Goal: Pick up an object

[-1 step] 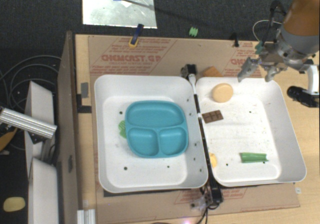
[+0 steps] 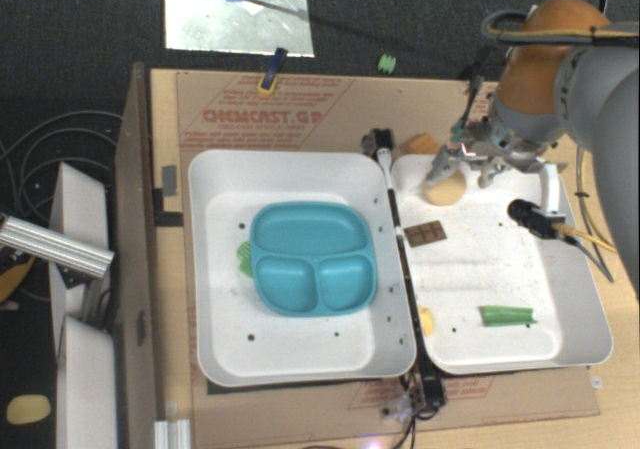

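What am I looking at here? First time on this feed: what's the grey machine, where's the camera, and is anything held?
One camera, fixed above the bench, looks down at a slant. The grey arm with the orange band is a robot reaching in from the right; its gripper sits over the far end of the right bin, by a tan rounded lump. I can't tell that it holds anything. That bin also has a brown rectangular piece, a green piece and a small yellow bit. The left bin holds a blue divided tray with something green at its left edge.
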Available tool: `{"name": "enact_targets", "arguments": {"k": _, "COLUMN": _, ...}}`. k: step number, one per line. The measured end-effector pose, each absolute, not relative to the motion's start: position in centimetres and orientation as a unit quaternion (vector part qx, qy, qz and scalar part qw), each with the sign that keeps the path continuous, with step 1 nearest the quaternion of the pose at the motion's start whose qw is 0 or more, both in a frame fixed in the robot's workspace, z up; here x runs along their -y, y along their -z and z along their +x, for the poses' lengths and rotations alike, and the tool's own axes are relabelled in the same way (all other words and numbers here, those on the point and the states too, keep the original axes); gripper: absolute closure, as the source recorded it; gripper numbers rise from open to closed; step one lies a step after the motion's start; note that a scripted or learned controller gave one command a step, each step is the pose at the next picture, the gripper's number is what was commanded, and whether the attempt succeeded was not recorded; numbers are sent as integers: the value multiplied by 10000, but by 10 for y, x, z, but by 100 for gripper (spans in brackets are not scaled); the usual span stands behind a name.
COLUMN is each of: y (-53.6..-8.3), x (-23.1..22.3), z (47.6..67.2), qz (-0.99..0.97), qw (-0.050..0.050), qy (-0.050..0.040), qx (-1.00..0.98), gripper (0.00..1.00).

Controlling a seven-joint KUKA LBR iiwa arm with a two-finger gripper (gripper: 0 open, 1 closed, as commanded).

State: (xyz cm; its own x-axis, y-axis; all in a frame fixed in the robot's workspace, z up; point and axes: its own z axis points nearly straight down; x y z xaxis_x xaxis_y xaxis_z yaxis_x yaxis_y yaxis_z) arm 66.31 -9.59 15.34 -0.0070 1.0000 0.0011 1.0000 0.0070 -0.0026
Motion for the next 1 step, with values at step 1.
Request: {"name": "enact_targets", "arguments": {"k": 1, "y": -81, "x": 108, "z": 632, "qz": -7070, "qw": 15, "qy": -11, "qx": 7072, "gripper": 0}}
